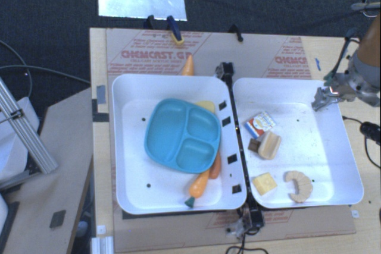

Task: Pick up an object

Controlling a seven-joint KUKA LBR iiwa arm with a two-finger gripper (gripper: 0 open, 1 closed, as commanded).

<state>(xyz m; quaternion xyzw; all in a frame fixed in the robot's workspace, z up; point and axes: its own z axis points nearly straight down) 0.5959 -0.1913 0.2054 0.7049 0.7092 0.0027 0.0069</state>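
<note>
We see the gripper over the right bin's upper right rim; whether it is open or closed, we cannot tell. A wooden block, cracker and crescent lie in the bin, well apart from the gripper.

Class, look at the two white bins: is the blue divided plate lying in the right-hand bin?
No. The blue divided plate lies in the left bin, partly covering a carrot, while the right bin holds small wooden pieces.
</note>
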